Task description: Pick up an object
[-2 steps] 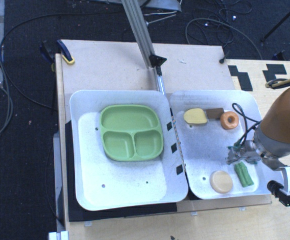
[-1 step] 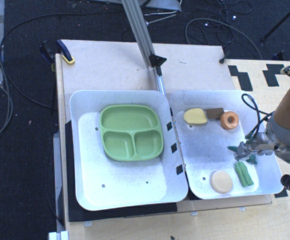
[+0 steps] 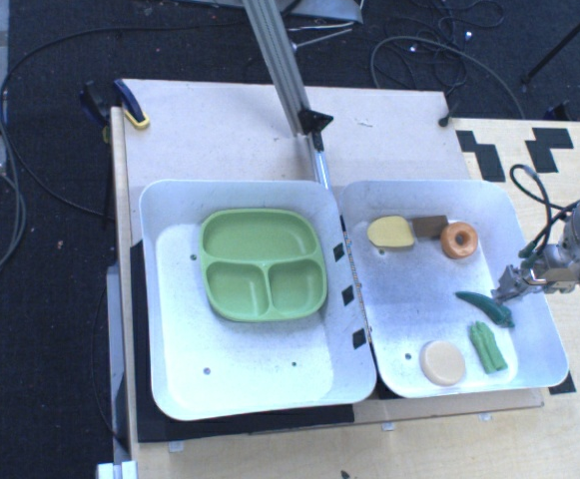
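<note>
This is looking like a robotics lab: black cables (image 3: 30, 198) are trailing across dark carpet (image 3: 40, 367) around a plain desk (image 3: 270, 128). A metal camera pole (image 3: 280, 58) is rising from the desk, and black-and-white calibration markers (image 3: 514, 153) are lying at its right.

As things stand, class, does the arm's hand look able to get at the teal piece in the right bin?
Probably yes. The hand sits at the right bin's right side, right beside the teal piece, with nothing lying between them. The green beans lie just below it, apart.
</note>
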